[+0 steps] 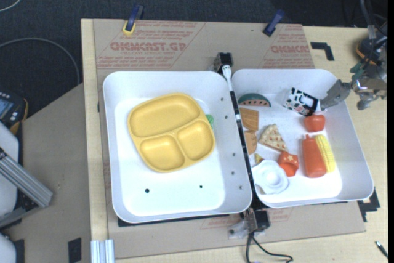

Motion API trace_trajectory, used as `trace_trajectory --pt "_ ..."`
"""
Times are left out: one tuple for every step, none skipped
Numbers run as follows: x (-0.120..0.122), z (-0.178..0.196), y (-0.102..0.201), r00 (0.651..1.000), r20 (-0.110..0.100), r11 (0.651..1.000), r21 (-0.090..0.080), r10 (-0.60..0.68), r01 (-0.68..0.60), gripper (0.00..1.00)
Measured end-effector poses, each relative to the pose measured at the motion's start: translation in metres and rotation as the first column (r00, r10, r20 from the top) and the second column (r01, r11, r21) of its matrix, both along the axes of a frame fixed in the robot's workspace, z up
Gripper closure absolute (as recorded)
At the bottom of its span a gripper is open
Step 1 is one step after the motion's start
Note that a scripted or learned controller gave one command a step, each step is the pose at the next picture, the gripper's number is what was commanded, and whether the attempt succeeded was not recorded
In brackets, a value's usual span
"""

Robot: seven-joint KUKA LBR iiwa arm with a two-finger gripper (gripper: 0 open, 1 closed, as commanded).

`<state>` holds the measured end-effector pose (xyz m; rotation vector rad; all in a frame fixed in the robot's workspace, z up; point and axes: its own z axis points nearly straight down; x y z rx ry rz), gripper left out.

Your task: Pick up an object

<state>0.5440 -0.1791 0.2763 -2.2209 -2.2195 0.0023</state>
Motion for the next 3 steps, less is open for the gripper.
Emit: trace_trajectory --pt "0.001 0.002 0.0 1.0 0.003 1.0 -0.001 0.001 -0.001 0.0" --pt "0.007 -0.056 -0.005 1.0 -0.004 1.0 0.002 0.0 0.0 0.0" --pt "-0.001 -0.118 -0.001 1.0 -0.006 1.0 0.003 0.0 0.0 0.0"
